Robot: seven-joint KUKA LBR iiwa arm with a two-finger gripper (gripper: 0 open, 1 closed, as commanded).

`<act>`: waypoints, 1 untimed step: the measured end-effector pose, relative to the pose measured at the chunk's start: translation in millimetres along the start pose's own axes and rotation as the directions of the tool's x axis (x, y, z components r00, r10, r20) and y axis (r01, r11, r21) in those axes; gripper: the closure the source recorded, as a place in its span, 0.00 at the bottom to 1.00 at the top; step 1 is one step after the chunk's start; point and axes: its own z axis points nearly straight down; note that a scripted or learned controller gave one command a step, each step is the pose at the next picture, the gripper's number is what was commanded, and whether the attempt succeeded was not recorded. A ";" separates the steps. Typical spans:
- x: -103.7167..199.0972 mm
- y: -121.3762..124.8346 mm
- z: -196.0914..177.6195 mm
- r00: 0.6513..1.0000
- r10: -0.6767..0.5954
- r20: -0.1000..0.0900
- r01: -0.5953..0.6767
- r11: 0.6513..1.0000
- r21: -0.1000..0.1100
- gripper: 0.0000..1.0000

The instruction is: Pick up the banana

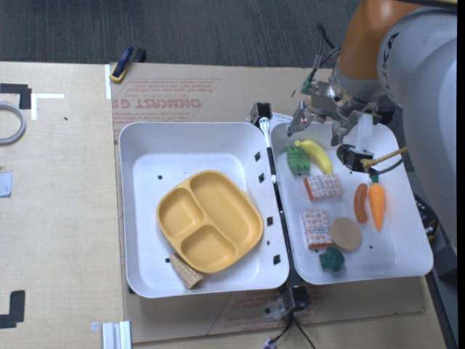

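At the far edge of the right bin (407, 264), the banana (314, 154) lies free on the white floor, just beside a green leafy toy (297, 159), and the pincer (320, 124) hangs just above it with its two fingers spread apart and nothing between them. The banana is a smooth, curved, glossy piece, so I judge that it may slide out when the fingers close across the curve. The green piece is bumpy and touches it, so a finger can catch that one instead. A wafer block (322, 187) with a ribbed face lies near.
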 end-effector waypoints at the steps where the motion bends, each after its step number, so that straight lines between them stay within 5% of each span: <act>1: -54.2 -27.7 51.2 0.998 -0.062 -0.001 0.062 0.998 0.001 0.00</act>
